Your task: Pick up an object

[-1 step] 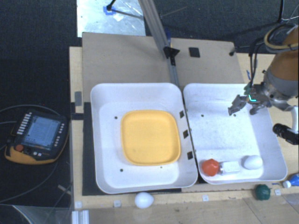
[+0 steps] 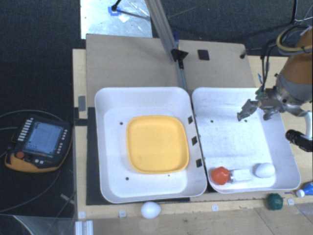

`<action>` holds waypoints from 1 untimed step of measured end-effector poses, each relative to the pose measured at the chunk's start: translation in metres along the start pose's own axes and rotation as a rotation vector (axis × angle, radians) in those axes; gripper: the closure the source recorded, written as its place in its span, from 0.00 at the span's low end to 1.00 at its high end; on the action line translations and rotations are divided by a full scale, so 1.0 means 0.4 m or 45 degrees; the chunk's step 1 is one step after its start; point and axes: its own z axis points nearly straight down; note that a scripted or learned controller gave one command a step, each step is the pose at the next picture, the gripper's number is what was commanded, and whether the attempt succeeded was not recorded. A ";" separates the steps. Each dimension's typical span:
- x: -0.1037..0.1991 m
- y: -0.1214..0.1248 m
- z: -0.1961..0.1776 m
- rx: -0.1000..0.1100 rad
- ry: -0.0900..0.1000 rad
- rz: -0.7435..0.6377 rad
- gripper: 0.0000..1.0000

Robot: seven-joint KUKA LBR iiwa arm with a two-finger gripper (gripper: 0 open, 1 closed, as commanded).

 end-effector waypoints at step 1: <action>-0.011 0.003 0.107 0.004 0.000 0.001 0.00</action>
